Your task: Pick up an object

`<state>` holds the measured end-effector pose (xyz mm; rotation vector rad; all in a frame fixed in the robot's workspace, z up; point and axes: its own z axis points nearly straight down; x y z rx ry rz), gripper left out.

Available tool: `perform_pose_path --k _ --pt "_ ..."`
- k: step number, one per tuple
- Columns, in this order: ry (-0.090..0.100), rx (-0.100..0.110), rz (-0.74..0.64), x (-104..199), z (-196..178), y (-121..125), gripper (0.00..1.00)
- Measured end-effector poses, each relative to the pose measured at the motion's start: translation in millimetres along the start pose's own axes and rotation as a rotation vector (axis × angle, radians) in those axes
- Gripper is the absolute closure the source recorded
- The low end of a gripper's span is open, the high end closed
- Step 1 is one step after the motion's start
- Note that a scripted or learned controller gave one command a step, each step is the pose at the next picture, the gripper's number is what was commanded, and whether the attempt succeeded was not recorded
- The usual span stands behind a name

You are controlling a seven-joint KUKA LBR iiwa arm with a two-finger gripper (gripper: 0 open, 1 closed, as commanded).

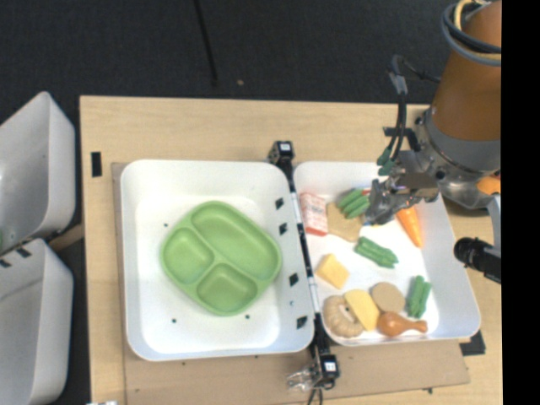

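Camera view from above: the gripper (381, 202) hangs low in the right bin (451, 298), near its back wall, just beside a green bean pod (353, 201) and an orange carrot (410, 225); whether its claw is apart or together cannot be told. Toy foods crowd this bin's front edge: a yellow cheese block (332, 271), a second bean pod (375, 252), a drumstick (400, 323), a bagel (342, 315). Open floor lies at its right side. The left bin (143, 310) holds a green divided plate (221, 258), with bare white margin all round.
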<state>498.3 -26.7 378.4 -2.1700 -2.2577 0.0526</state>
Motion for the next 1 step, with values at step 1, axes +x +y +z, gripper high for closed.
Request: perform_pose_path --k 1 --pt "-0.003 0.005 -0.009 -1.6 -7.4 1.1 1.00"
